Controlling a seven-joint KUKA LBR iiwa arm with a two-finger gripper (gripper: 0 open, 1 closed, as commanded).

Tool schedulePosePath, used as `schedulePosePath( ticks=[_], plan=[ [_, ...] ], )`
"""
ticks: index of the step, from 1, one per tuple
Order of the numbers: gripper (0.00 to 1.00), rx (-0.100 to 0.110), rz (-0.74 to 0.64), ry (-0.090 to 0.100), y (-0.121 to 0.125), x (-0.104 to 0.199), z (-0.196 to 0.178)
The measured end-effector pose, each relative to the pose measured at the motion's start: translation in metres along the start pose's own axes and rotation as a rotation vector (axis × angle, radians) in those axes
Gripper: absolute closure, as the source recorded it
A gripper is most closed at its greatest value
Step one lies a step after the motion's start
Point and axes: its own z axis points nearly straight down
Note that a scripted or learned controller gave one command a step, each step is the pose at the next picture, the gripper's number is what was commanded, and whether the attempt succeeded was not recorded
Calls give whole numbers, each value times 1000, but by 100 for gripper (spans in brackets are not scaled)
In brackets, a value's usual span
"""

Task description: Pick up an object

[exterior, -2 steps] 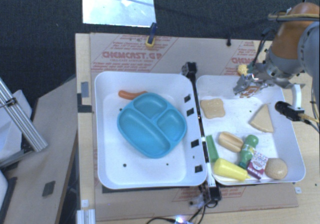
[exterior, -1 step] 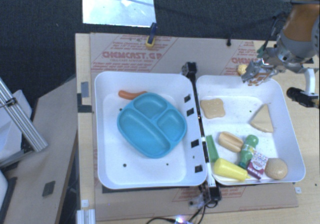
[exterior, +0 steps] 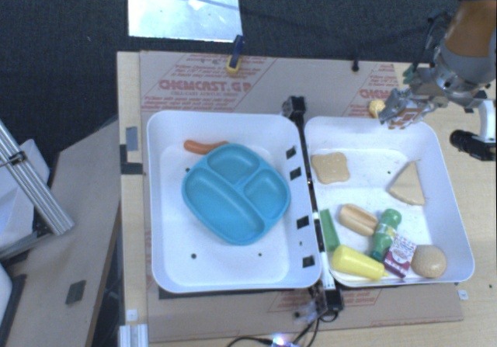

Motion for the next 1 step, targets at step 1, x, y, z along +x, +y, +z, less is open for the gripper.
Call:
schedulePosePath(
  ticks=[1],
  plan=[
    [100,6,-2,3,-23,55,3]
  ],
)
